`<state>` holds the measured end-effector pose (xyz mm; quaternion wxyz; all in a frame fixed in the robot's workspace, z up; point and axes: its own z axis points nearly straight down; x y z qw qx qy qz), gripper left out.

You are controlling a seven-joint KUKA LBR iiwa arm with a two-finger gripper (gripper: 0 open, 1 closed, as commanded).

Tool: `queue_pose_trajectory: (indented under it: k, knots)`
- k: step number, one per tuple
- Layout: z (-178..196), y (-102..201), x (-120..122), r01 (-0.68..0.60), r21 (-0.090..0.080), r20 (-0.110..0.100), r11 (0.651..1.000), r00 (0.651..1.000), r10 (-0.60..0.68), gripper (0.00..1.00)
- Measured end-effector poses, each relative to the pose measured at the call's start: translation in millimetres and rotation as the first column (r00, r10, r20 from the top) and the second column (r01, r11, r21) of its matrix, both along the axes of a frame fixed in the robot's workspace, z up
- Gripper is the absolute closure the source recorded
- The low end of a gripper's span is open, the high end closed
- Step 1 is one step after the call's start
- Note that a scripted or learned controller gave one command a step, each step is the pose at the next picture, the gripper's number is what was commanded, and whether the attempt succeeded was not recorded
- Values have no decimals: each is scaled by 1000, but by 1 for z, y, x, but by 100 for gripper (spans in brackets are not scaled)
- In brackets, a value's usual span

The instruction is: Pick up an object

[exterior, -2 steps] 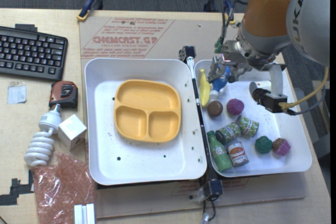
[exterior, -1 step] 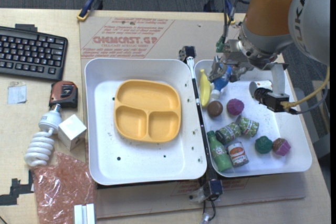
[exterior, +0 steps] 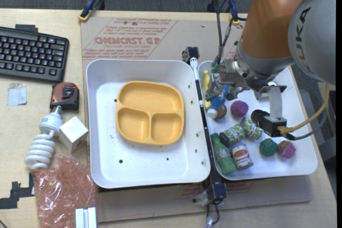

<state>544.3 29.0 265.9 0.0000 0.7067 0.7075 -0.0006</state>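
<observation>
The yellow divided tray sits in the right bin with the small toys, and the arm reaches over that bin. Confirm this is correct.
Not quite. The camera view shows the yellow divided tray alone in the left bin, not the right one. The small toys, such as the purple ball and the red-labelled can, lie in the right bin, and the arm does reach over that bin.

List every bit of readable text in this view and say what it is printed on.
"CHEMCAST GP": large red print on the brown board under the bins; the smaller red lines around it are too blurred to read.
"KUKA", seen partly: dark letters on the grey arm.
Can in the right bin: red label, print too small to read.
Keyboard: key legends too small to read.
Tape measure: markings unreadable.
</observation>
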Motion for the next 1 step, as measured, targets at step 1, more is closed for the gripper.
queue_pose_trajectory:
  k: [1]
  knots:
    - [7, -45, 36, 2, -1, 2, 1000, 1000, -2, 100]
